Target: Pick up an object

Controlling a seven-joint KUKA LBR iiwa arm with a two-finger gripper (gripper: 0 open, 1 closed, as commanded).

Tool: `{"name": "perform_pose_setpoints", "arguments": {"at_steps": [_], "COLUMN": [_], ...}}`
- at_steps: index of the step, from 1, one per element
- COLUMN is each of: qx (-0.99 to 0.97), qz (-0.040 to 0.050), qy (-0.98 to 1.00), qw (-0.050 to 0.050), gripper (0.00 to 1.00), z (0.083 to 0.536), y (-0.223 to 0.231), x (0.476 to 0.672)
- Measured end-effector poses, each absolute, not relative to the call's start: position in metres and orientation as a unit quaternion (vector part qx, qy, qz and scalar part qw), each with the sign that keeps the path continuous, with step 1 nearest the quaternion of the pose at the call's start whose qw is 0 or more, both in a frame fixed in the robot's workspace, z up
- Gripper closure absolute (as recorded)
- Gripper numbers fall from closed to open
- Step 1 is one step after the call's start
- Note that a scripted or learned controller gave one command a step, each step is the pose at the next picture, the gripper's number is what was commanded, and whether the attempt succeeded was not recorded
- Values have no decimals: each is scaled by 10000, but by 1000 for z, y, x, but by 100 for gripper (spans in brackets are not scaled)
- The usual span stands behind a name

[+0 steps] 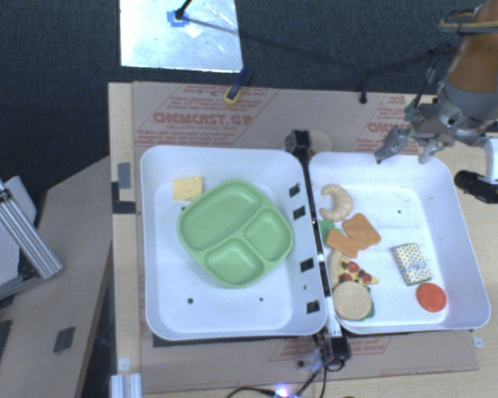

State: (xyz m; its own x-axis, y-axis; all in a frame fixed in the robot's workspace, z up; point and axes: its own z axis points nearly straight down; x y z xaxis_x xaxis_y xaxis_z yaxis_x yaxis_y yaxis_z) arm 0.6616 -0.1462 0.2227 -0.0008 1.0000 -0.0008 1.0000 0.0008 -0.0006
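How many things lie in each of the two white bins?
Left bin: 2, the green divided plate and the yellow block.
Right bin: 6, the croissant, orange pieces, pizza slice, patterned packet, round bun, red disc.
Total: 8.

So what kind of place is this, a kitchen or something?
More likely a robot test bench than a kitchen. A robot arm reaches over two white bins; the food in the right bin, like the croissant, looks like toys, and the bins sit on cardboard.

plate (236,235) in left bin (162,305), croissant (337,201) perhaps in right bin (456,222)
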Motion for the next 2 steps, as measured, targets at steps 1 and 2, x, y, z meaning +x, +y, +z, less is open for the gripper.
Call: {"name": "perform_pose_setpoints", "arguments": {"at_steps": [1,2], "qx": [7068,7061], "qz": [-4,2], "qy": [7075,7082], "qw": [-4,8], "gripper": [0,0], "z": [161,120], "y": [-148,-149], "x": [660,664]}}
